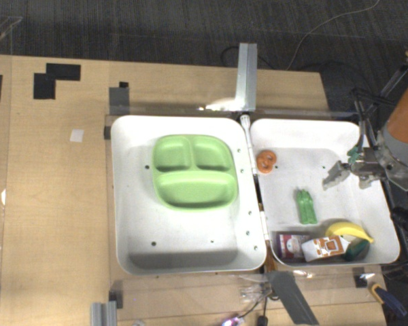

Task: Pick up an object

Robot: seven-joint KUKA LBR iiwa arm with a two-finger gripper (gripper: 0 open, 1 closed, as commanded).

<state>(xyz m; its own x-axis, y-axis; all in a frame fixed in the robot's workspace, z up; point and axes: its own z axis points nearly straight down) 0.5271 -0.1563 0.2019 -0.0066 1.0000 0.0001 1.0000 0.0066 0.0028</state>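
Observation:
In the right bin [306, 145] lie a small orange round object [266, 159] by the left wall, a green oblong object [305, 206] in the middle, and a yellow banana [348, 231] at the front right. A small carton [324, 248] and a dark packet [289, 243] lie along the front wall. My gripper [333, 176] hangs over the right side of this bin, up and to the right of the green object and apart from it. Nothing shows in its grasp.
The left bin [132, 182] holds a green divided plate [194, 171]. A metal post [247, 73] rises behind the seam between the bins. The arm's grey body and orange band [402, 124] stand over the right bin's right wall.

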